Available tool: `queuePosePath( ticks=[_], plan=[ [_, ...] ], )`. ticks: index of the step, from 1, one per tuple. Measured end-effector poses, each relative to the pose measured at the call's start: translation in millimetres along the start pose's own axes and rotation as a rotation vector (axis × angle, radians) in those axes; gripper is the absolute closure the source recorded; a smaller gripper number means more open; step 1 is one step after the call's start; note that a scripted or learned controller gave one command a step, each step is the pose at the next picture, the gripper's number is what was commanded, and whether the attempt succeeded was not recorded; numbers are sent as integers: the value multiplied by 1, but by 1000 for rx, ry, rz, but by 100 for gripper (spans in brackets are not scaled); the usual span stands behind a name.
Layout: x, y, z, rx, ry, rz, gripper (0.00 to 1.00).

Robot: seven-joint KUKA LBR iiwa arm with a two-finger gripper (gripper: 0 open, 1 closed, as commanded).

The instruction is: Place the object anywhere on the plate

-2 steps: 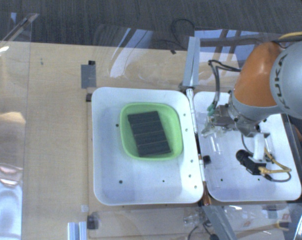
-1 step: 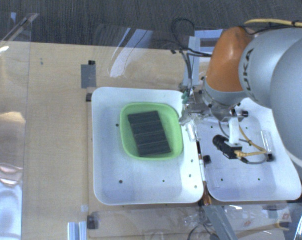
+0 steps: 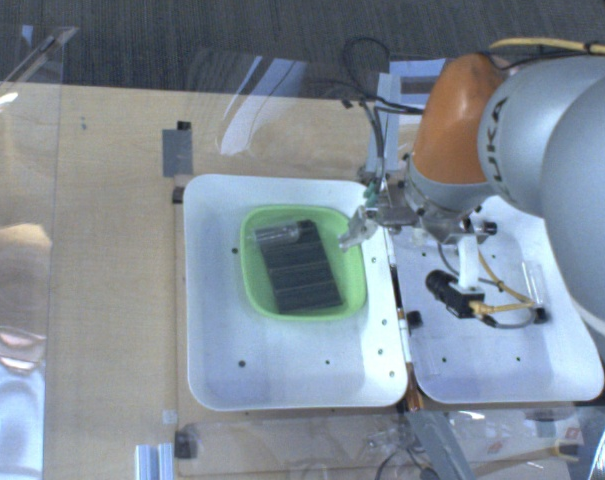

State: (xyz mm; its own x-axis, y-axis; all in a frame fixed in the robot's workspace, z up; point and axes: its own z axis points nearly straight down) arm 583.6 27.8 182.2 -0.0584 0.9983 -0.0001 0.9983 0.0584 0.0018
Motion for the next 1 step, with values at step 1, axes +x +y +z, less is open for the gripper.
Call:
queuePosePath(
  ticks=[1],
  plan=[
    [-72,37,0,0,-1,51,0]
  ],
)
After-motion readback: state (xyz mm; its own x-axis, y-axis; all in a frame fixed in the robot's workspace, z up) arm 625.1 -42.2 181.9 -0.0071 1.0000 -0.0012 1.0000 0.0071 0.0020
